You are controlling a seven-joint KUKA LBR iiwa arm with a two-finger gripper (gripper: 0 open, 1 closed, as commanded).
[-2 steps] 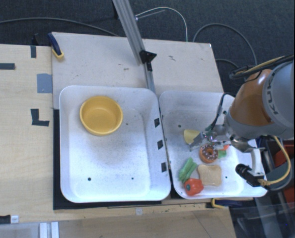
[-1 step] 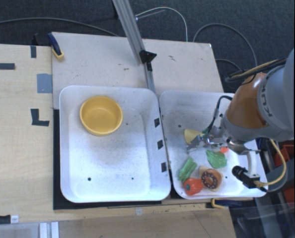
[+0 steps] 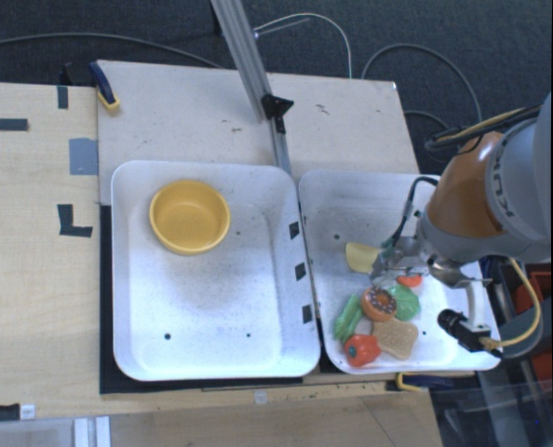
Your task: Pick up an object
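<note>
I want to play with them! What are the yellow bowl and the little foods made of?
The yellow bowl looks like plastic: one even colour, smooth, with a soft matte sheen. The toy foods in the right bin look like plastic or rubber too, bright and smooth, though they are too small to be sure. The left bin looks like scuffed white plastic.

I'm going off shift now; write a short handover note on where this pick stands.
End effector: low in the right white bin, over the toy food pile; finger state unreadable.
Items: pale yellow wedge, green pod-shaped toy, round orange toy, red tomato-like toy, tan bread slice.
Left white bin: yellow plastic bowl.
Done: arm is at the pile.
Left: grasp and lift; nothing is visibly held.
</note>
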